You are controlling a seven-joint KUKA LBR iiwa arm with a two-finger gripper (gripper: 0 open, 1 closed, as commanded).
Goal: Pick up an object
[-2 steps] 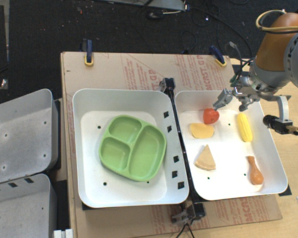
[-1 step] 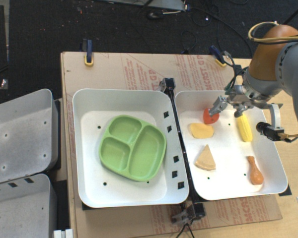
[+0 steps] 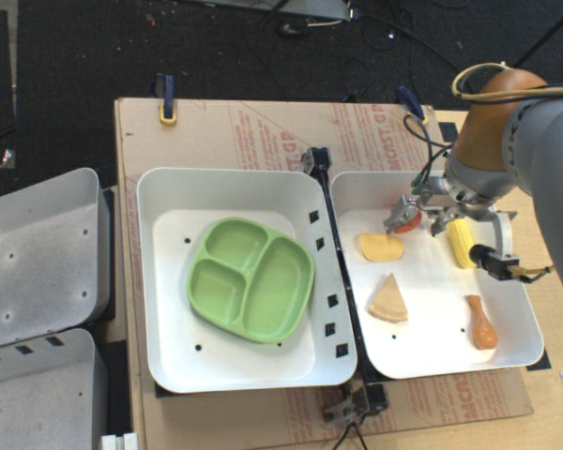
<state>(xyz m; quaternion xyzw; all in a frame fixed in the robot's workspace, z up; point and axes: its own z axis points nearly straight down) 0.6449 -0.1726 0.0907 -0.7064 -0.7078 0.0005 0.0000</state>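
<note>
I note the green divided plate [image 3: 251, 279] lying alone in the left bin [image 3: 159, 204]. In the right bin [image 3: 521, 345], the gripper [image 3: 422, 216] hovers over the far end; I cannot tell its state. Near it lie a yellow corn cob [image 3: 462, 242] and a red piece [image 3: 409, 219]. The yellow slab [image 3: 381, 247], tan wedge [image 3: 389, 300] and orange drumstick [image 3: 480, 322] lie apart. I judge them light, stiff, slick toys; the drumstick's narrow shaft offers the best hold.
</note>
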